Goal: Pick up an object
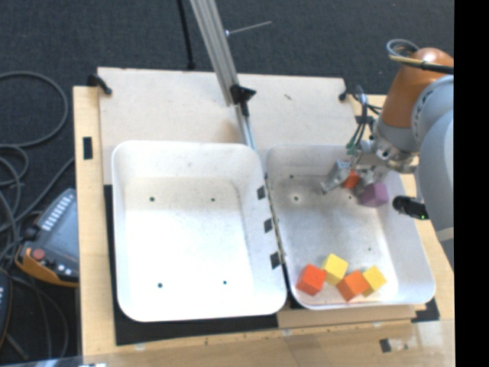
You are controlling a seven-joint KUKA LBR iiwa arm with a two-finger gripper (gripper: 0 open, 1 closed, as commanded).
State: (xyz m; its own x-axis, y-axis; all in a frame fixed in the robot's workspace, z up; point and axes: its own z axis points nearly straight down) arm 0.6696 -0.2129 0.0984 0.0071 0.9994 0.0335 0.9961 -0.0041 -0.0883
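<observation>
Near edge of right bin (397, 239): four blocks in a loose row, two orange ones (311, 279) (354, 285), two yellow ones (335, 267) (374, 278), all resting on the floor, none lifted. Left bin (191, 232) sits beside it, touching along the middle seam.

Going down in size: my arm (412, 98) comes in from the right over the far right part of the right bin. My claw (350, 176) is low there, just above the floor. Purple block (374, 194) sits just right of it, touching or nearly so. Small orange-red piece (351, 180) shows right at the fingertips; looks like it is between them, but too small and blurred to call a grip. Cannot tell if claw is open or closed.

Status, my read: reach done, descent done or almost. Grasp unconfirmed. Lift not yet done, nothing is clear of the bin floor. Left: confirm closure on the piece, raise, check it comes along. Near row untouched as fallback targets.
</observation>
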